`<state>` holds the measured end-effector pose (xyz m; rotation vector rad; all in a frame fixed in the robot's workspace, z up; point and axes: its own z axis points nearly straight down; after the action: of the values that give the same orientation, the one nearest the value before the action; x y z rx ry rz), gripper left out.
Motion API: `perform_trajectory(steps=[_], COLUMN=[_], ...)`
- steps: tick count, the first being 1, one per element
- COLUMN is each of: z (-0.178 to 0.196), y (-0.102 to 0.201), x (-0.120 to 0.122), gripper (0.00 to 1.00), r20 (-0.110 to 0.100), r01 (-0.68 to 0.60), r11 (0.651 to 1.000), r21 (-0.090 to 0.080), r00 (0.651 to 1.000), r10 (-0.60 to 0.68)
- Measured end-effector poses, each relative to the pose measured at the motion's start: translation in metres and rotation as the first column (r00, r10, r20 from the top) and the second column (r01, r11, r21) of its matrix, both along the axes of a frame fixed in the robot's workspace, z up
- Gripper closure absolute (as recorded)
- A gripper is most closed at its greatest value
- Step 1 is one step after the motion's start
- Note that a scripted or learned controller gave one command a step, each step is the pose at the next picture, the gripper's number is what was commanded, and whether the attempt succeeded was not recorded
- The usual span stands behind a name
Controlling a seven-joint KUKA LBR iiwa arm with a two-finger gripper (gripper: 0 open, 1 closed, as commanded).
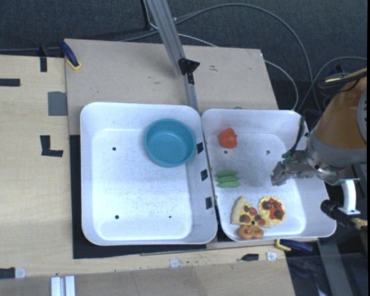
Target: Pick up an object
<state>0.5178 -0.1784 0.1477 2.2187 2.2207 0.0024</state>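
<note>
At the bottom of the right bin (293, 119) lie two pizza slices (258, 214), touching: flat toy pieces that look light and stiff, hard to pinch except across an edge. Just above them, at the frame's right, the gripper (280, 176) hangs low over the bin floor; whether it is spread or closed I cannot tell, and nothing shows in it. Left of it rests a small green piece (227, 179), likely light, best taken across its short width. Higher up sits a rounded red piece (228, 138), probably smooth and slippery. The blue bowl (169, 142) occupies the left bin (135, 224).
</note>
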Motion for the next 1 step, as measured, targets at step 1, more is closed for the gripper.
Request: perform_trajectory(steps=[1], z=[0.0429], y=[0.0051], x=[-0.0001], gripper=[1.0], r20=[0.0], r01=[0.0], r11=[1.0], r21=[0.0], r00=[1.0], r10=[0.0])
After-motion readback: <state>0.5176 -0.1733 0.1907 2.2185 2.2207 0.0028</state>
